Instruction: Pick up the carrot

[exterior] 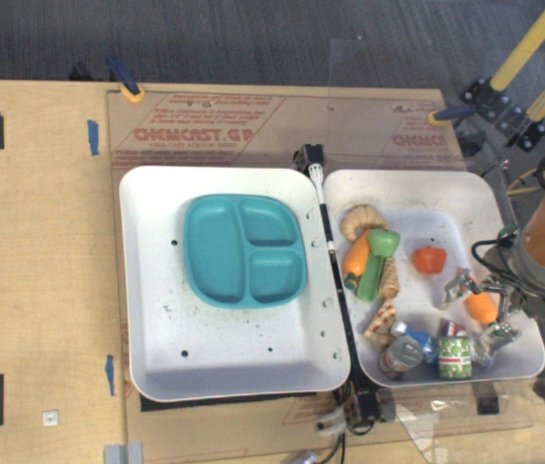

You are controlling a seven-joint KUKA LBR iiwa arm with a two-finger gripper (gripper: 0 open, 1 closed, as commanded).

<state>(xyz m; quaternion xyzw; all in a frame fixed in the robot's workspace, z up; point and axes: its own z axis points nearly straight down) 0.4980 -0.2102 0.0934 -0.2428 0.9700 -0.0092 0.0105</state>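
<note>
The carrot [357, 256] was orange, the divided plate [245, 249] teal, both bins [157, 288] white, and the small pepper [429, 259] red-orange.

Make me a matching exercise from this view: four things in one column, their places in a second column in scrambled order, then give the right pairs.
Things:
1. teal divided plate
2. carrot
3. red pepper
4. croissant

Places:
A. middle of the right bin, apart from the other food
B. far end of the right bin, near the divider
C. left bin
D. right bin, lying against a green item beside the divider

Pairs: 1-C, 2-D, 3-A, 4-B
</note>
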